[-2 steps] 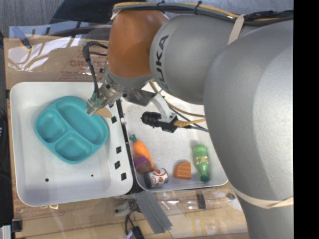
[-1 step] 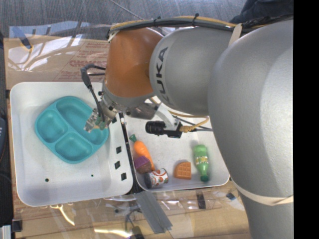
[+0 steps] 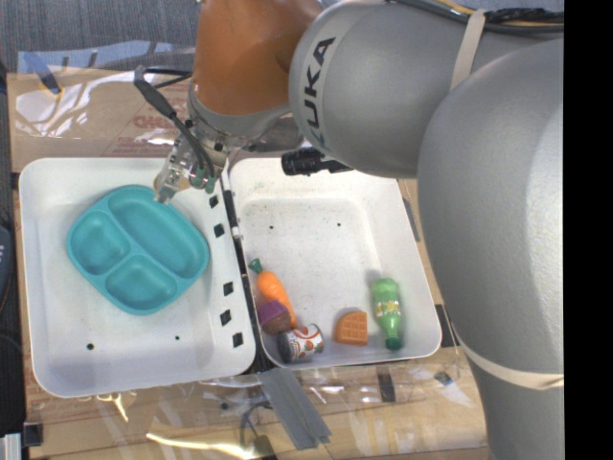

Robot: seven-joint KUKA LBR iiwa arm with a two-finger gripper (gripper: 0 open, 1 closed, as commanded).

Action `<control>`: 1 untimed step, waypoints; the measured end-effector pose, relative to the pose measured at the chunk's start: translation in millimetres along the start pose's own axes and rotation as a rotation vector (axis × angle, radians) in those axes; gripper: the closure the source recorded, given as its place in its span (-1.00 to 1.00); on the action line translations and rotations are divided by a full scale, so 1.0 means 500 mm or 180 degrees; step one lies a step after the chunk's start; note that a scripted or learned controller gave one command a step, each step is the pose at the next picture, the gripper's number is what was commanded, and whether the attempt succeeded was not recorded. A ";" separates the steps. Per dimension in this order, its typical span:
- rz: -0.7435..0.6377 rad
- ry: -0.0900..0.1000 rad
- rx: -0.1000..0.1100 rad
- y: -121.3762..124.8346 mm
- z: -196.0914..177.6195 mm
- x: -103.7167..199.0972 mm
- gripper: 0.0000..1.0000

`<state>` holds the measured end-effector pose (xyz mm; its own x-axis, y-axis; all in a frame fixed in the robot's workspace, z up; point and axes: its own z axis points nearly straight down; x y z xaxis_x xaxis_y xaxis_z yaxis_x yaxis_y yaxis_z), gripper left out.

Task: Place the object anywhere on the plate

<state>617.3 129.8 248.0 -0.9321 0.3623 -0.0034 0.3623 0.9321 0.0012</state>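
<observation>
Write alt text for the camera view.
A grey KUKA arm's gripper hovers at the upper right edge of a teal three-compartment plastic plate in the left white bin. The right white bin holds a toy carrot and green bottle.

Two white bins (image 3: 57, 353) sit side by side on the table. One holds a single teal plate (image 3: 139, 247). The other holds one carrot (image 3: 272, 286), one purple piece (image 3: 275, 316), one can (image 3: 305, 343), one waffle (image 3: 351, 328) and one green bottle (image 3: 387, 311).
</observation>
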 end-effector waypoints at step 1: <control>-0.0764 0.0023 0.0010 -0.044 0.140 0.122 1.00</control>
<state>552.6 131.5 177.8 -0.9915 0.1303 0.0040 0.1303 0.9915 -0.0019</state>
